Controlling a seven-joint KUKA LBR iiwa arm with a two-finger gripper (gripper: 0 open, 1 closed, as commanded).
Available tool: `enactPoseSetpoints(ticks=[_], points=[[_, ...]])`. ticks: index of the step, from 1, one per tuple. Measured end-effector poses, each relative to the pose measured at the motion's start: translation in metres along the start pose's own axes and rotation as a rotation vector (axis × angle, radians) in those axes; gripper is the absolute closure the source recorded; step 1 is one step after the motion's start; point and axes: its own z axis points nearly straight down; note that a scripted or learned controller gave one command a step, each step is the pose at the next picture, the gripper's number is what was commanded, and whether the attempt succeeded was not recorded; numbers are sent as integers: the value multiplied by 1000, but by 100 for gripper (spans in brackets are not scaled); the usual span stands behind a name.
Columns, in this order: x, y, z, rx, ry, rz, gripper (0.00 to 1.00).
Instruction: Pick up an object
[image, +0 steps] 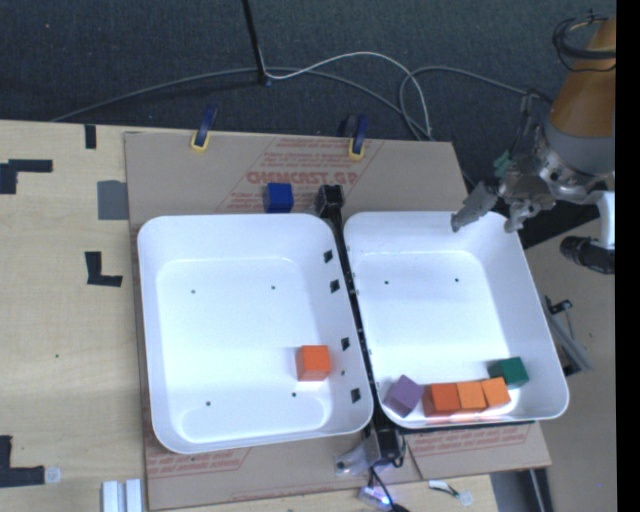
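Two white bins on cardboard (300, 170) over a wood surface (60, 300); dark carpet (120, 50) with cables behind. Left bin (165, 300): orange block (313, 362). Right bin (530, 290): purple block (403, 395), two orange blocks (457, 398), green block (511, 372) along near edge. Gripper (487, 212) spread, holding nothing, over right bin's far corner. Blue block (279, 196) on cardboard.

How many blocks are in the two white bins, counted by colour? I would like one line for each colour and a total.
Orange blocks: 3 (left bin; right bin)
Light orange block: 1
Purple block: 1
Green block: 1
Total: 6
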Motion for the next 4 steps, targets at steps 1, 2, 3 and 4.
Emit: enactPoseSetpoints(ticks=[1,2,3,4], points=[[0,1,-4,-8,-1,-1,0],[-4,3,40,-4,-1,-1,0],[-2,7,102,-2,0,-1,0],[-1,-1,147,-4,0,-1,0]])
